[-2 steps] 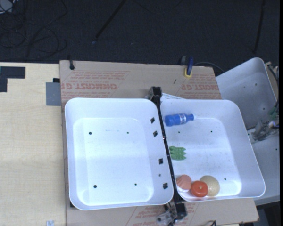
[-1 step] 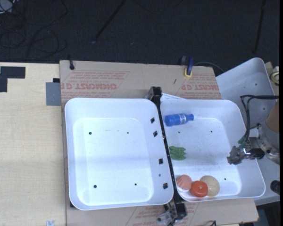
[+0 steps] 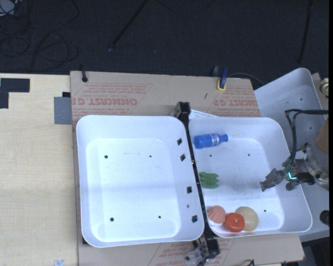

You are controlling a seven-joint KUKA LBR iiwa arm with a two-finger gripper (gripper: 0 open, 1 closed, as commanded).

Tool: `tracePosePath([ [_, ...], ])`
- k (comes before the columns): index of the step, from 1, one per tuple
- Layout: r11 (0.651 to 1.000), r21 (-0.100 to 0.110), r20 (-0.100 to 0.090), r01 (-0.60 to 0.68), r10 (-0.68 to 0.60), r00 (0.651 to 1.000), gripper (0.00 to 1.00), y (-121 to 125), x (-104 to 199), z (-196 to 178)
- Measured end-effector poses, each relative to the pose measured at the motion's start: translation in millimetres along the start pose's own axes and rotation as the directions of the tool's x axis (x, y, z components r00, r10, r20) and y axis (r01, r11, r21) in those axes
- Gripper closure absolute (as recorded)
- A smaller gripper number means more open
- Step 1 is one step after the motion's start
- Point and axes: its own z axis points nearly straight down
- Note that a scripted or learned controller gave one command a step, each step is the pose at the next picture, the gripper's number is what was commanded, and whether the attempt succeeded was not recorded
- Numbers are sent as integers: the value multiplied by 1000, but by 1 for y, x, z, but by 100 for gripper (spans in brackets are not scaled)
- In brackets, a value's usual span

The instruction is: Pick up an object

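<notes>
Cardboard (image 3: 116, 96) under bins, print mirrored, unreadable; fingers (image 3: 277, 179) near right bin's (image 3: 250, 129) wall, grip state unclear

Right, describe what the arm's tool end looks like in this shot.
The tool is a small dark grey metal piece at the right bin's right side, with a tiny teal light glowing just behind it. Black cables loop above it along the bin's edge. An orange-brown patch of the arm shows at the frame's right; further detail is too small to tell.
</notes>
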Motion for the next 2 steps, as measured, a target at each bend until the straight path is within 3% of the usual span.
tracePosePath([
  [1,1000,1,-1,1,-1,1000,100,0,-1,-10],
  [2,1000,-5,3,6,-6,1000,100,54,-22,-9],
])
